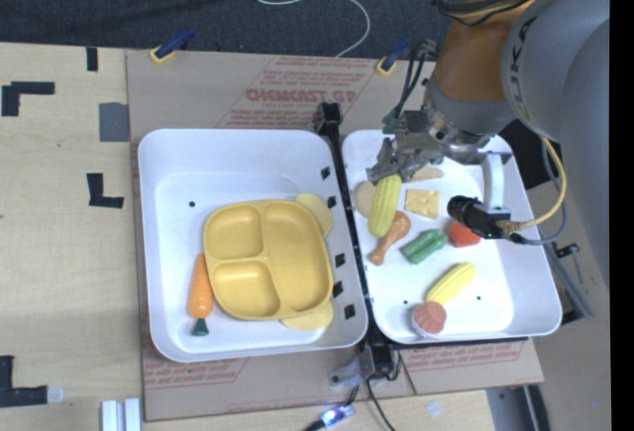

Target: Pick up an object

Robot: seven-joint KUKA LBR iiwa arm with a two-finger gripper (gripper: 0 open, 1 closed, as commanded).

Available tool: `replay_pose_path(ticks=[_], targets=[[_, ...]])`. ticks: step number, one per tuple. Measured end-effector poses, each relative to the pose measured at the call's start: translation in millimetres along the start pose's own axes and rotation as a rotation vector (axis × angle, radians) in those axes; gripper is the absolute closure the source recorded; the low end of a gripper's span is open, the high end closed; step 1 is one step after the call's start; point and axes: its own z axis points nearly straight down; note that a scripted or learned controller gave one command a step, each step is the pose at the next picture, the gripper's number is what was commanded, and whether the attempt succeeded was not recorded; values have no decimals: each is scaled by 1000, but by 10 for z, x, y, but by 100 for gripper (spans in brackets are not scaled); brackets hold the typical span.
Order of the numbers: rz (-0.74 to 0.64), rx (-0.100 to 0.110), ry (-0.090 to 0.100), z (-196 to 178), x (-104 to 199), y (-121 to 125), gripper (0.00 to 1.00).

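My gripper (396,164) hangs low over the back left of the right bin (515,315), just above the top end of a yellow corn cob (384,204). Beside the corn lie a cheese wedge (423,203), a drumstick (388,238), a green pepper (423,246), a red tomato (463,235), a second corn cob (449,282) and a pink round slice (430,319). Nothing shows between the fingers.
The left bin (163,181) holds a yellow divided plate (267,258), a carrot (199,290) at its left and pale yellow discs (315,211) under it. A black divider (342,211) runs between the bins. The arm's bulk covers the right bin's back right.
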Motion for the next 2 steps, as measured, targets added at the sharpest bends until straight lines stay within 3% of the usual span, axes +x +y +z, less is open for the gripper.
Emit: replay_pose_path(ticks=[1,2], targets=[[2,0,-1,20,147,516,100],[3,3,-1,129,367,644,100]])
